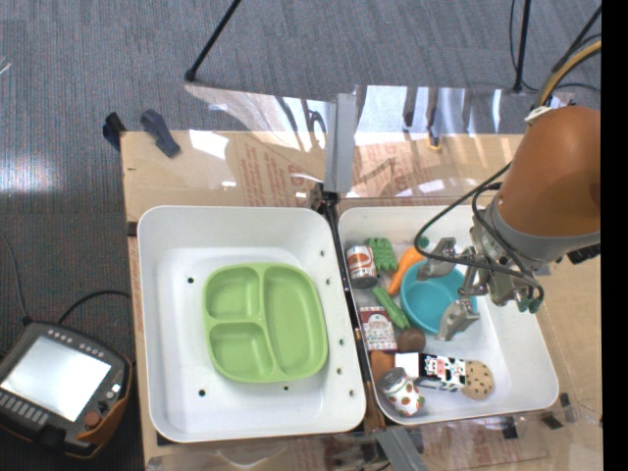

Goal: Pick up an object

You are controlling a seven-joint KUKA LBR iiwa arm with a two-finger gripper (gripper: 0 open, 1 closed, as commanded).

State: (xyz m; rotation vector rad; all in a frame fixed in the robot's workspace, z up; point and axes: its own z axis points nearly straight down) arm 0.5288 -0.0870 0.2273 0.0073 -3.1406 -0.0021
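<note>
my pincer [461, 297] hangs at the right of the frame over the right bin [530, 361], its two fingers spread wide with nothing between them, one by the rim of the teal bowl [430, 307] and one just past it. the things i could pick are crowded in that bin's left half: a can [360, 263], an orange carrot [402, 268], a cookie [478, 380] and a cow-patterned box [444, 369] lower down. i judge i am placed here to close on the bowl's rim, while the green divided plate [265, 322] sits alone in the left bin [167, 361], well apart.
</note>
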